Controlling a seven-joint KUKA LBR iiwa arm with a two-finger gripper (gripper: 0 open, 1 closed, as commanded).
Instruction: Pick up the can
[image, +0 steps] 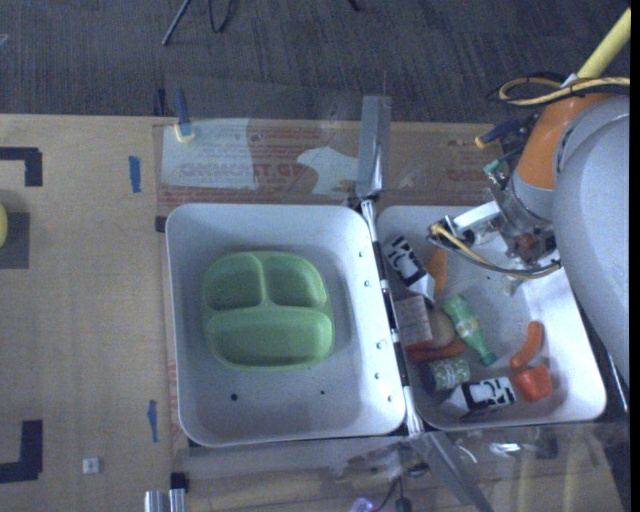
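Camera view: can (450, 374) is lying low among clutter in right bin (585, 400); tool (520, 240) is hovering apart, grip state unreadable.

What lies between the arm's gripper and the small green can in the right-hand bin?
A green plastic bottle lies slantwise between the gripper, near the top of the right white bin, and the small green can lower down. A red pepper-like piece touches the can's upper side.

Grey arm (600, 230) reaching from right, orange-banded wrist, claw (522, 250) lowered
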